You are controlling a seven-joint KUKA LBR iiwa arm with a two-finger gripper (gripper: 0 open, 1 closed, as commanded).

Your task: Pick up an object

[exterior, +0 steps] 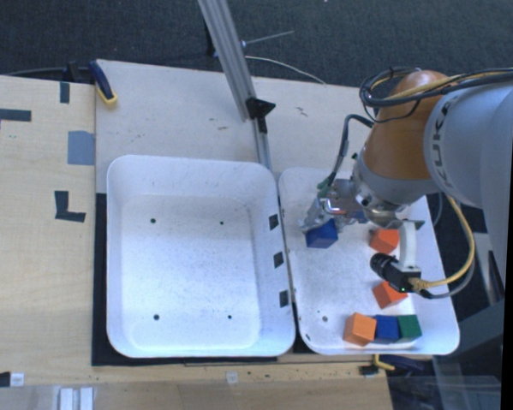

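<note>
The arm reaches in from the right, its grey body and orange band hanging over the far part of the right bin point(319, 327). The gripper point(323, 219) points down and to the left, low over that bin's far left part, close to the wall it shares with the left bin point(120, 184).

A blue cube point(322, 235) sits right at the gripper's tip, partly covered by the metal of the hand. It looks to be between the fingers, yet the view does not make plain whether they press on it or merely stand around it, nor how wide they are spread; I cannot tell. Whether the cube rests on the bin floor or is raised off it is likewise unclear.

Further right in the same bin, an orange block point(383, 240) lies partly under the wrist, and another orange block point(388, 294) lies nearer, beside a black cable fitting. Along the near edge stand three blocks in a row, touching or nearly so: an orange one point(360, 328) on the left, a blue one point(386, 327) in the middle and a green one point(410, 326) on the right. All of these are well apart from the gripper.
</note>
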